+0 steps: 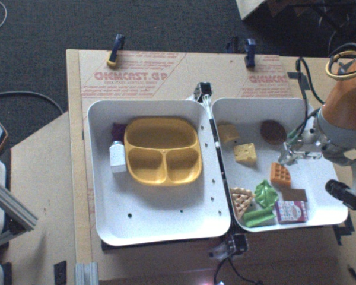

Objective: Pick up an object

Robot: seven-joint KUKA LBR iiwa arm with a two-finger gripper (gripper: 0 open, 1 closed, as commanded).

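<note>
The right bin [252, 104] holds several toy foods: a yellow cheese wedge [245, 153], a tan bread piece [228, 132], a brown round patty [273, 131], an orange waffle [280, 174], a brown chocolate bar [294, 194], a pizza slice [241, 199], a green leaf [265, 193], a green pod [258, 219] and a pink packet [291, 211]. My gripper [288, 155] reaches in from the right and hovers just above the waffle, right of the cheese. Nothing shows between its fingers.
The left bin [101, 206] carries a yellow divided plate [162, 150], a small white bottle [117, 156] and a dark purple item [118, 129] beside it. Clamps [114, 51] hold the board at the back. The arm's orange band [344, 103] stands over the right bin's right edge.
</note>
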